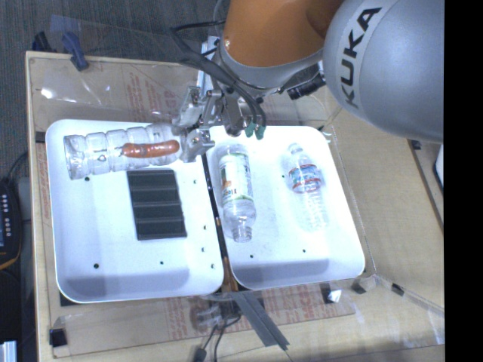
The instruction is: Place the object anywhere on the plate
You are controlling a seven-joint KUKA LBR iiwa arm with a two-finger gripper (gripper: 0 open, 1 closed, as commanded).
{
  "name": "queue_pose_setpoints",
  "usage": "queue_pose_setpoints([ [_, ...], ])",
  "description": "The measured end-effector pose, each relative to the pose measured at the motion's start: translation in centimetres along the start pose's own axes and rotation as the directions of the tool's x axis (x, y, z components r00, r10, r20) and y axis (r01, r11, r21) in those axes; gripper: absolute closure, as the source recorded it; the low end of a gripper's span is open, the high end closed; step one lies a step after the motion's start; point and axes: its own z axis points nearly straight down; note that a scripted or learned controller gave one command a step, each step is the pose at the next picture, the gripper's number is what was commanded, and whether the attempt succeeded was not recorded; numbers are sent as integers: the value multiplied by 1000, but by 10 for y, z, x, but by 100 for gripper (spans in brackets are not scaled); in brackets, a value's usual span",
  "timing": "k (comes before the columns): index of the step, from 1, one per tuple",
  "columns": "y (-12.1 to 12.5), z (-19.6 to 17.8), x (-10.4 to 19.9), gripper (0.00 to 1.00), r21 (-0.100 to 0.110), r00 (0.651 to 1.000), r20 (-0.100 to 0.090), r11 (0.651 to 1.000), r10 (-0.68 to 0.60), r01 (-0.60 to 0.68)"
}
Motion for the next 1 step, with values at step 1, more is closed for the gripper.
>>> queue_pose_setpoints([
  [1,-43,-16,-18,100,1,996,4,996,-93,93],
])
